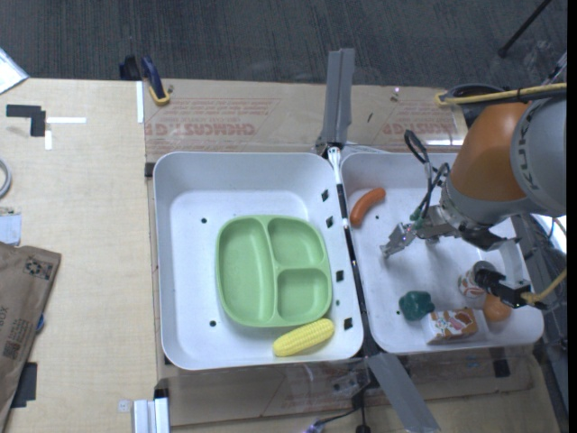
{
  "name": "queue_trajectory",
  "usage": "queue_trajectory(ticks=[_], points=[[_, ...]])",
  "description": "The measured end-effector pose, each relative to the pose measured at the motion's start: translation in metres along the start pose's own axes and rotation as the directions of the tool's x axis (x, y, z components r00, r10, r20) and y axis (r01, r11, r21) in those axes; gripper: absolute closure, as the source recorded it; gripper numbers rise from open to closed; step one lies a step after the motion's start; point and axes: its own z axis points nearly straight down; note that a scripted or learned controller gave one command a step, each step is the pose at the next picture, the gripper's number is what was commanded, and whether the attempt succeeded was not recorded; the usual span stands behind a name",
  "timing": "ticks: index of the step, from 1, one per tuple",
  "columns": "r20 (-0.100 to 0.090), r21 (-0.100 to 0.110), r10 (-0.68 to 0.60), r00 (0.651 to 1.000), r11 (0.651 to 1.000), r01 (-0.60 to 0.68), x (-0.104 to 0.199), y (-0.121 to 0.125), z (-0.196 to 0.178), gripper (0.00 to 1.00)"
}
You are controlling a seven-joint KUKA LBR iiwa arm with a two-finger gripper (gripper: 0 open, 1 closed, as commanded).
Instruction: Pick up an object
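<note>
Nearest the camera a yellow corn cob (304,337) lies beside the green divided plate (273,270) in the left bin (180,242), while farther back in the right bin (388,327) the claw (397,242), fingers apart and holding nothing, hangs just below an orange sausage (366,204).

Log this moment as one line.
gripper: over right bin, nothing held | sausage: right bin, beside gripper | corn: left bin, by tray

Fixed overhead cam, slanted down on bins (171,269)
</note>
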Motion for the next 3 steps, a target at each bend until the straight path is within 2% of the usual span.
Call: queue_trajectory(ticks=[1, 2, 3], points=[[-0.001, -0.001, -0.108, 0.994, 0.994, 0.108, -0.005, -0.093, 0.001, 0.0], [-0.002, 0.0, -0.102, 0.995, 0.995, 0.102, -0.006, -0.092, -0.007, 1.0], [-0.001, -0.001, -0.137, 0.991, 0.991, 0.137, -0.018, -0.095, 0.0, 1.0]])
